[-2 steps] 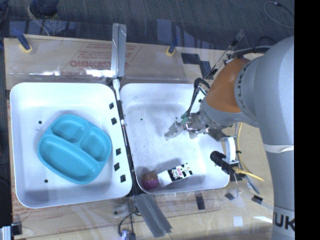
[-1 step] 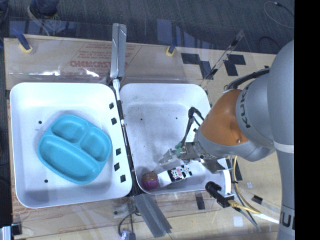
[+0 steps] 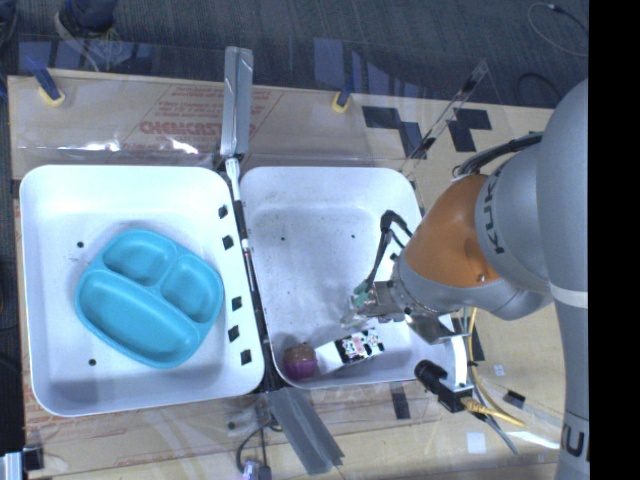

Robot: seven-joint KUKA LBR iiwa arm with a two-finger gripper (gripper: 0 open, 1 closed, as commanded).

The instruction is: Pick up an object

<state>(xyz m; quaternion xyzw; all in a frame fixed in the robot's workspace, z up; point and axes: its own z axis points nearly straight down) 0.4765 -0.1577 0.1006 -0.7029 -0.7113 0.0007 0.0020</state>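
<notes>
- Arm (image 3: pixel 470 243) reaches in from the right and is bent down over the right bin (image 3: pixel 300 198), wrist low at the bin's near-right part.
- Tool (image 3: pixel 365 308) sits just above a small black-and-white patterned object (image 3: pixel 358 348) that lies against the near wall. From my feed I cannot tell how the tool is set; the wrist hides that part.
- A round purple object (image 3: pixel 300 360) lies just beside the patterned one, toward the near-left corner of the same bin.
- Left bin (image 3: pixel 50 198) carries a blue divided tray (image 3: pixel 150 296); I judge it no target for this try.
- Judgement: step in hand is the descent onto the patterned object.
- To do it well: centre the tool over the object's short axis, keep off the near wall, and avoid nudging the purple one.
- Risk: the wall may block one side of the grasp.
</notes>
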